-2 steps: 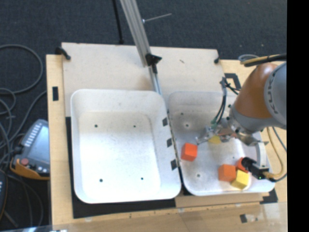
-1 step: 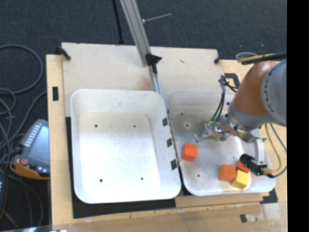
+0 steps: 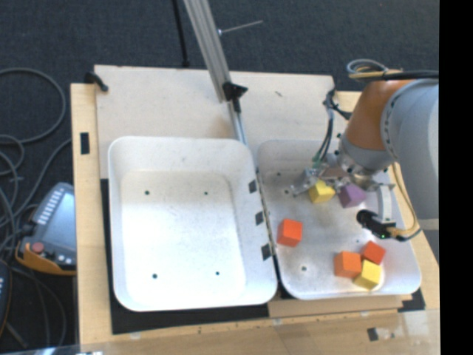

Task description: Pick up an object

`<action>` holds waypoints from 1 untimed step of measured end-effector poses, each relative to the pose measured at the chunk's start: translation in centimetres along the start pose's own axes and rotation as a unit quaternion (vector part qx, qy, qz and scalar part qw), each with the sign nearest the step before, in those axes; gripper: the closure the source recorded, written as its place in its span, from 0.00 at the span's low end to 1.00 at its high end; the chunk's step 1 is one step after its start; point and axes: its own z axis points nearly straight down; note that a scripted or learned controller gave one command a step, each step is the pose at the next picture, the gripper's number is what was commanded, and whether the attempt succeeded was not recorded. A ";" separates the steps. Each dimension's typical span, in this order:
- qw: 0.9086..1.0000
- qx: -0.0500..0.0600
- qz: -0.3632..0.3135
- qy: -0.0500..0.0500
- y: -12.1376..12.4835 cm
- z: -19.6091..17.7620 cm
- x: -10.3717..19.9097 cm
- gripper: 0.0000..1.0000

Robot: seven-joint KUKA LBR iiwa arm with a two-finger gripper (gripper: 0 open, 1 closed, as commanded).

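A pale wooden bench (image 3: 162,102) stood on dark carpet (image 3: 74,21), carrying two shallow white bins side by side. The left bin (image 3: 118,198) sat toward the bench's front left corner; the right bin (image 3: 403,279) reached toward its front right corner. A slanted metal pole (image 3: 207,39) rose from the bench's back edge. Black cables (image 3: 22,124) trailed over the carpet, near a grey-and-orange handheld pendant (image 3: 52,231) beside the bench's left edge.

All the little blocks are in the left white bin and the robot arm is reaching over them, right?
Not quite: the camera view shows the small coloured blocks, like the orange cube and yellow cube, in the right shallow white bin. The grey robot arm does reach over them.
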 end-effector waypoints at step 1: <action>1.000 0.002 -0.003 -0.001 -0.2 -1.1 -0.1 1.00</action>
